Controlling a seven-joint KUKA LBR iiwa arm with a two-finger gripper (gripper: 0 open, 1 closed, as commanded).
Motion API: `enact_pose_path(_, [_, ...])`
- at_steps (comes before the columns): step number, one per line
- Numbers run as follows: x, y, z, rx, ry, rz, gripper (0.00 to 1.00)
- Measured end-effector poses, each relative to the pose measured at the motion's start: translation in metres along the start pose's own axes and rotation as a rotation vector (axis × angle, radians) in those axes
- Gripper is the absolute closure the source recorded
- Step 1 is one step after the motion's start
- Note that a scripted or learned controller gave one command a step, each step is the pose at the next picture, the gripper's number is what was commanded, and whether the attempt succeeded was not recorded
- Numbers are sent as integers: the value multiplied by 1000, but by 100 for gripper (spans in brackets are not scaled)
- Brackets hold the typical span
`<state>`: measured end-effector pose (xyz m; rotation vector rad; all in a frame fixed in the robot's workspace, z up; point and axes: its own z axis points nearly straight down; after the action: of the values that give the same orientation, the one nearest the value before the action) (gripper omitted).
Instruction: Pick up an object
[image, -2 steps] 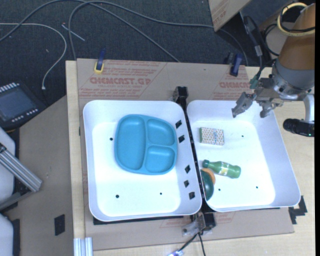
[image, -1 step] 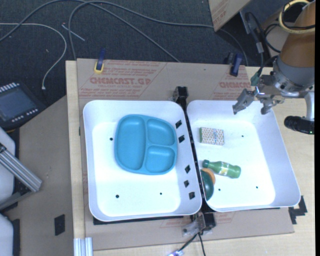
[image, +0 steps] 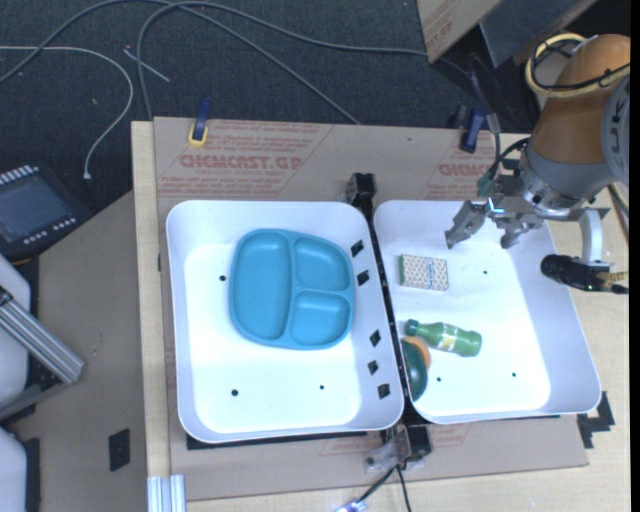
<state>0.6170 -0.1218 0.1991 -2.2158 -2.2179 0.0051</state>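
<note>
Single fixed overhead camera, slanted down across both white bins (image: 200, 400).

The floor (image: 80, 90) is dark and a bit rough, like carpet. Thin white wires (image: 120, 75) curl across it at the top. A brown board (image: 300, 150) with red letters lies on a pale tan bench (image: 110, 330). Blue clips (image: 201, 120) hold the board at its far edge. A small dark screen (image: 30, 205) sits at the left. A cardboard box (image: 450, 25) pokes in at the top.

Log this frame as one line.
tool: open, above right bin, holds nothing | bottle, packet: right bin | blue plate: left bin
</note>
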Motion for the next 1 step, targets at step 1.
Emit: enact_pose_path(1, [-10, -3, 50, -1, -1, 2, 0])
